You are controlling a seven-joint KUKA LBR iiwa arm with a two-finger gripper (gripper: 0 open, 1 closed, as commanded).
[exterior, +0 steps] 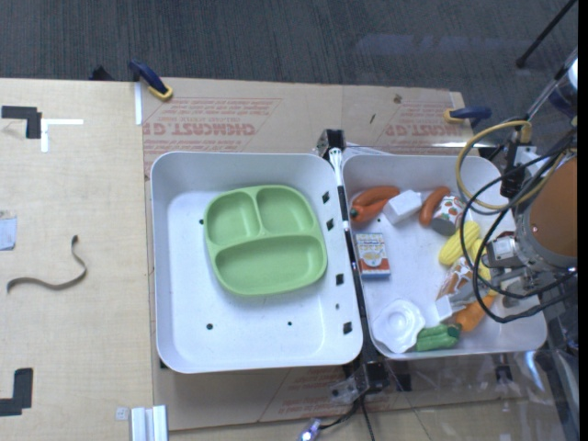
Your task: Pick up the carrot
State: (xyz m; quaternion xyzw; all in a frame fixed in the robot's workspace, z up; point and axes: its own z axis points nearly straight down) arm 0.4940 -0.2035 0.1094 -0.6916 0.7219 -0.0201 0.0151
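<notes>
A long orange carrot (375, 198) lies at the back left of the right bin (418, 165), next to a white block (401, 208). A second, smaller orange piece (469, 317) lies near the bin's front right corner; I cannot tell whether it is also a carrot. My gripper (476, 288) hangs low over the right side of that bin, just above the smaller orange piece and well to the right of the long carrot. Cables and the wrist hide its tip.
The right bin also holds a short orange-and-white item (438, 208), a small carton (372, 254), yellow corn (462, 243), a white cup (400, 325) and a green vegetable (436, 338). In the left bin (175, 274) sits a green divided plate (265, 239).
</notes>
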